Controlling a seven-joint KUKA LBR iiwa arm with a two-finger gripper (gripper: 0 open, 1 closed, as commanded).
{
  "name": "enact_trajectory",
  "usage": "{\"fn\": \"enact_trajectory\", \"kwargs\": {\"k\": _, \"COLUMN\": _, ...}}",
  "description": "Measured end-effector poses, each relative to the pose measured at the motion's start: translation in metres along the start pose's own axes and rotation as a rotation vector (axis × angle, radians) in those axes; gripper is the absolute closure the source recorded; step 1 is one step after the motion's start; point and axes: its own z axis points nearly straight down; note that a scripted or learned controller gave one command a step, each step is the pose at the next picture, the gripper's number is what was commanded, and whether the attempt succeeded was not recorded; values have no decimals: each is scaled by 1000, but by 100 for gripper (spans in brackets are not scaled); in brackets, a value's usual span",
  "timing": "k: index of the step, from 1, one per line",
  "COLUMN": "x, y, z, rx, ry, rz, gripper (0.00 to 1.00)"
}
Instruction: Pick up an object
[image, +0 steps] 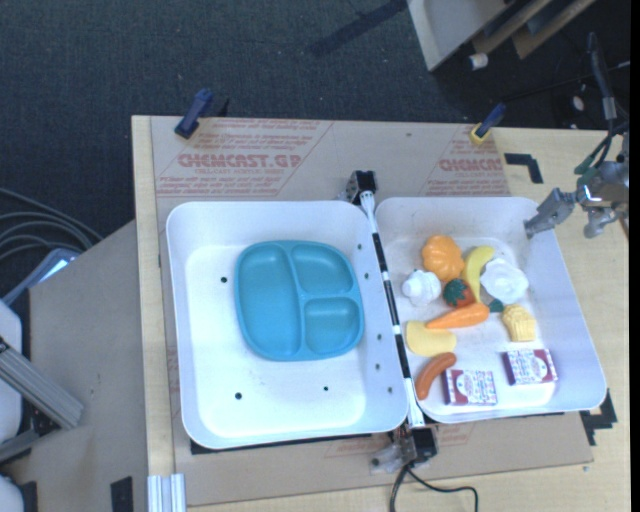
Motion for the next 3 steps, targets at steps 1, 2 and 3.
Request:
{"fn": "enact_trajectory", "kwargs": {"k": 1, "x": -25, "y": -28, "z": 139, "rx": 1, "ry": 0, "rz": 0, "gripper": 0}}
{"fn": "enact_trajectory", "kwargs": {"k": 2, "x": -9, "y": -43, "z": 181, "rx": -2, "ry": -1, "rz": 2, "gripper": 0}}
{"fn": "enact_trajectory", "kwargs": {"k": 3, "x": -9, "y": -42, "z": 171, "rx": -4, "ry": -2, "rz": 1, "gripper": 100}}
